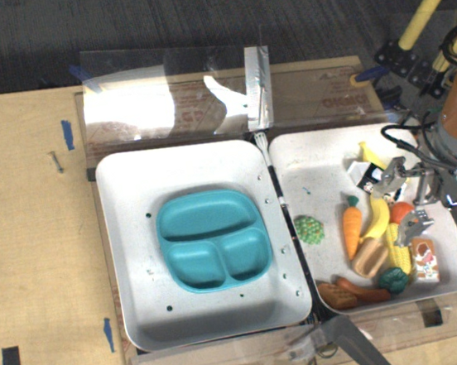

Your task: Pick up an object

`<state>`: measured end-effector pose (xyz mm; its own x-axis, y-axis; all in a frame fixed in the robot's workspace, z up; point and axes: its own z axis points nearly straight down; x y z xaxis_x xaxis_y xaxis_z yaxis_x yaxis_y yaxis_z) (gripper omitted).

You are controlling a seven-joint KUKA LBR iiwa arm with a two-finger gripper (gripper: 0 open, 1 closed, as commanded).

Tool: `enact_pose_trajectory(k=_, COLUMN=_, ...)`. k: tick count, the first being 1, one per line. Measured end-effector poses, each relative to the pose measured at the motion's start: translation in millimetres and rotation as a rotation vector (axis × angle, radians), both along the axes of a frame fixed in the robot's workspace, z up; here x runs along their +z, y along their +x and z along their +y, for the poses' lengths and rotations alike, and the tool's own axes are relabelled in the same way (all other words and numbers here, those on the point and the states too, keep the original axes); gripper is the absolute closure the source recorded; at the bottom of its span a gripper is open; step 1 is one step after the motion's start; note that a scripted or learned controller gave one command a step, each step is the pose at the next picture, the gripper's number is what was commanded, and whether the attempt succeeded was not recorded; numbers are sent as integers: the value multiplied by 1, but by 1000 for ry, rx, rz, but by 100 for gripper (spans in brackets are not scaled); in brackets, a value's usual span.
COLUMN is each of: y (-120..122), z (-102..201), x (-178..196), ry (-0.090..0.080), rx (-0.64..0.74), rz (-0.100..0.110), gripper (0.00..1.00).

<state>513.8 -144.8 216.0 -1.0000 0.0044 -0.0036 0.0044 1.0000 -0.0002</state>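
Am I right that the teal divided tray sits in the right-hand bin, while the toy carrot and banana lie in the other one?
Not quite: the camera view shows the teal divided tray in the left bin. The toy carrot and banana lie in the right bin.

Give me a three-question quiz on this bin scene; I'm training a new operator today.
1. True or false: the teal divided tray lies in the left bin.
2. Which toy lies apart from the pile in the right bin: A) carrot, B) green leafy ball, C) banana?
3. Fill in: the end effector hovers over the ___ bin.

Key: 1 true; 2 B; 3 right.
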Motion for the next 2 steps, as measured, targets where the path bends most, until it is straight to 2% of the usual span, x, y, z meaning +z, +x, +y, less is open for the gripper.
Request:
enact_pose_trajectory(k=1, y=-26, z=11, x=-111, ry=0, rx=-148, rz=-4, gripper=0)
enact_pose_trajectory(k=2, y=-29, z=47, x=-127, ry=1, rx=-219, rz=-11, gripper=0)
